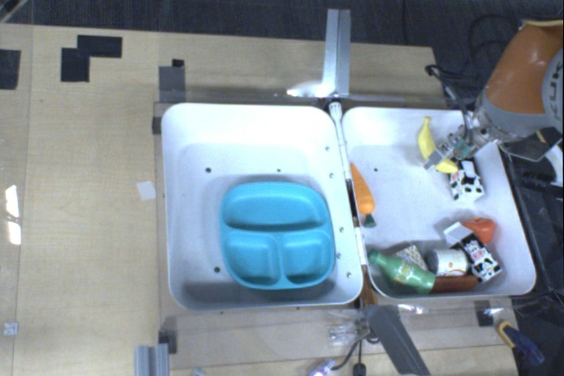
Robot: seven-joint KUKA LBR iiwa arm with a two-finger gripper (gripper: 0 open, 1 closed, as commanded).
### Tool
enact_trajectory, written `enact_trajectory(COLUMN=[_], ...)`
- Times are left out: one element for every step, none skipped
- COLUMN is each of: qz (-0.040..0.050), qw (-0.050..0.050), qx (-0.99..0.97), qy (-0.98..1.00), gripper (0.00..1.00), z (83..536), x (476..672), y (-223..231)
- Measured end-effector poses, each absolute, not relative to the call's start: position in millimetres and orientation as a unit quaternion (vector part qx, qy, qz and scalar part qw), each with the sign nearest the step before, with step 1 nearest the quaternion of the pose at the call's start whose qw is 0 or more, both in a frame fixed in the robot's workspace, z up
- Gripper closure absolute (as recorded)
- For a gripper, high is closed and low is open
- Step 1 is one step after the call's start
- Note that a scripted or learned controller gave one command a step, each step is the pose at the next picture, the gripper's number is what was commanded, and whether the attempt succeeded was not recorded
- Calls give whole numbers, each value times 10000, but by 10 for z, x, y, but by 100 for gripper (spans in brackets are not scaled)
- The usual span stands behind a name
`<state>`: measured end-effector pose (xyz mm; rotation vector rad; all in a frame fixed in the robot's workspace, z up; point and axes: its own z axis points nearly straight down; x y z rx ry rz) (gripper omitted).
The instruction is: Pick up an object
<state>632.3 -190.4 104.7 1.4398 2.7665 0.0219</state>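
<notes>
My gripper (pixel 459 145) hangs over the far right part of the right bin (pixel 388 136), under the arm's orange band. A yellow banana (pixel 426 139) lies just to its left, and a small yellow piece (pixel 446 165) shows right below it. A black-and-white cow-patterned toy (pixel 466 180) sits just in front of the gripper. An orange carrot (pixel 362 193) lies along the bin's left wall. I see nothing lifted off the bin floor.
Near the right bin's front wall lie a green bottle (pixel 402 270), a small can (pixel 449 261), a second cow-patterned piece (pixel 483 260) and an orange-red item (pixel 480 229). The left bin (pixel 189 154) holds a blue divided tray (pixel 278 233). A metal post (pixel 337 48) stands behind the bins.
</notes>
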Motion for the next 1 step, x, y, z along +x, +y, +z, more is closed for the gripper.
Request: enact_trajectory(qz=[29], qw=[-20], qx=[4614], qy=[8872], gripper=[100], z=[1047], x=[6706], y=[-1999])
